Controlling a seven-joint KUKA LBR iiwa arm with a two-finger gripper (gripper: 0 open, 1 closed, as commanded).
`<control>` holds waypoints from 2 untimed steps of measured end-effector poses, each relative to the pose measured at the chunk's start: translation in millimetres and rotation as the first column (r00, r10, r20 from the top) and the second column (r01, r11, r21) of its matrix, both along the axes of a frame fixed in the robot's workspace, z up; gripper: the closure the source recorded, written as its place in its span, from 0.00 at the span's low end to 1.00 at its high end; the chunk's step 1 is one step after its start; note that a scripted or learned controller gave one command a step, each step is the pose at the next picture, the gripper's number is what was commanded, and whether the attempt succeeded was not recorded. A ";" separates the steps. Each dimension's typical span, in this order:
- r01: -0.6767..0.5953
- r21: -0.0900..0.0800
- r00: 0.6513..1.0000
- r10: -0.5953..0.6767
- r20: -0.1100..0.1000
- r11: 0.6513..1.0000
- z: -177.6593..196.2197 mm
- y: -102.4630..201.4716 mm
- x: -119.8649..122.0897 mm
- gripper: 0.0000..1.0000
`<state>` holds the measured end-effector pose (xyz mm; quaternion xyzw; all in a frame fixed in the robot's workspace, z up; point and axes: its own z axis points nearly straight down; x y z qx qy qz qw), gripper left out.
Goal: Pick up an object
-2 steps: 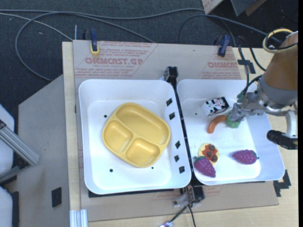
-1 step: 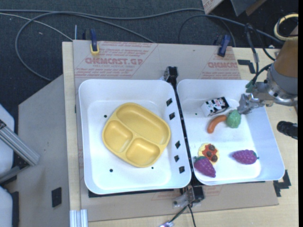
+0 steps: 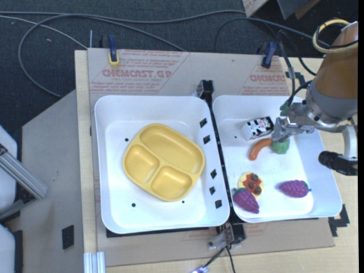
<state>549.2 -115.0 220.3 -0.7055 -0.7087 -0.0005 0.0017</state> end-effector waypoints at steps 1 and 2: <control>-0.002 0.000 1.000 0.002 -0.001 1.000 10.6 57.7 -12.2 1.00; -0.002 0.000 1.000 0.002 0.000 1.000 20.0 109.7 -21.8 1.00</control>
